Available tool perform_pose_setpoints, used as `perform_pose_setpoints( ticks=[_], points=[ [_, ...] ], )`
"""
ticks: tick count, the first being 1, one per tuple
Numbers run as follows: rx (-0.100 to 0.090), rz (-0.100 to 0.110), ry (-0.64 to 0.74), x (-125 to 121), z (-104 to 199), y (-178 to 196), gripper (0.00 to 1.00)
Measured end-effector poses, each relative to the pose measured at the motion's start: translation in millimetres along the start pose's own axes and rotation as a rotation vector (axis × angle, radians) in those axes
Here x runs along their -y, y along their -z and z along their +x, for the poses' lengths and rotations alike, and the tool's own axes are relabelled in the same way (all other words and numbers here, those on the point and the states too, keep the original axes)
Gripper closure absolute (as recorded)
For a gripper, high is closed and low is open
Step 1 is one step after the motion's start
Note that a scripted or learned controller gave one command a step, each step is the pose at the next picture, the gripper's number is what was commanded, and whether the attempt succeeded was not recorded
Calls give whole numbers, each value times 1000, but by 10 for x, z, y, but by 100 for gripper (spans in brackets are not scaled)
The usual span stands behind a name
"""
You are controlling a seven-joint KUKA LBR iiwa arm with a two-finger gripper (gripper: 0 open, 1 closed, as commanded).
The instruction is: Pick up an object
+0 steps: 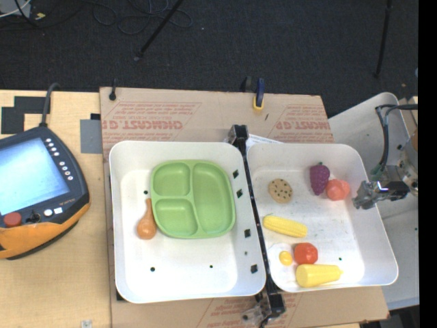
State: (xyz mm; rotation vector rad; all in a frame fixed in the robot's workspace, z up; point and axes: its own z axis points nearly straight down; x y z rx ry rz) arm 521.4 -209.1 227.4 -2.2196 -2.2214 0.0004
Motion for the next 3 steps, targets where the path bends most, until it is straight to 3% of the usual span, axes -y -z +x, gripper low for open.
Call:
perform_pose_setpoints(
  ticks=[3],
  points=[
    [-2,1,5,-415,1609,-46,100]
  ],
)
